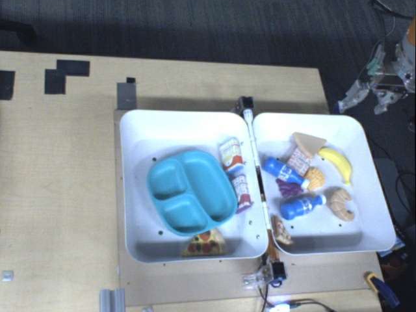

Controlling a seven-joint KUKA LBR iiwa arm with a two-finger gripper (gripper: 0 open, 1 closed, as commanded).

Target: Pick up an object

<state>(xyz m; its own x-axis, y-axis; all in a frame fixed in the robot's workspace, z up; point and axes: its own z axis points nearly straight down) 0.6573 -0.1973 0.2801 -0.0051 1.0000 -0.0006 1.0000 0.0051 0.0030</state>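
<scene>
Gripper: the gripper (pixel 383 77) is hanging at the upper right of the camera view, over the dark floor beyond the bench and well apart from both bins; it is looking blurred, and whether it is open or shut cannot be told. Nothing is showing between its parts and it is touching no object.

Right bin: the right bin (pixel 364 236) is holding the loose objects. A banana (pixel 337 163) is lying near its right wall, with a tan wedge (pixel 307 142) just to its left. A blue bottle (pixel 281 169) is lying at a slant near the centre divider, and a second blue bottle (pixel 301 205) is lying below it. A purple item (pixel 288 188) is sitting between the two bottles. An orange-yellow piece (pixel 315 178) is resting just right of the purple item, and a croissant-like pastry (pixel 342 204) is sitting below the banana. A brown item (pixel 281 233) is leaning at the lower left corner of this bin.

Left bin: the left bin (pixel 133 174) is carrying a blue divided tray (pixel 190 191) lying flat. Two small cans (pixel 231 153) are lying between the tray and the divider, one above the other. A pizza slice (pixel 205 244) is poking out under the tray's lower edge.

Writing: the cans' labels are showing red and white print, but it is too small to read.
</scene>
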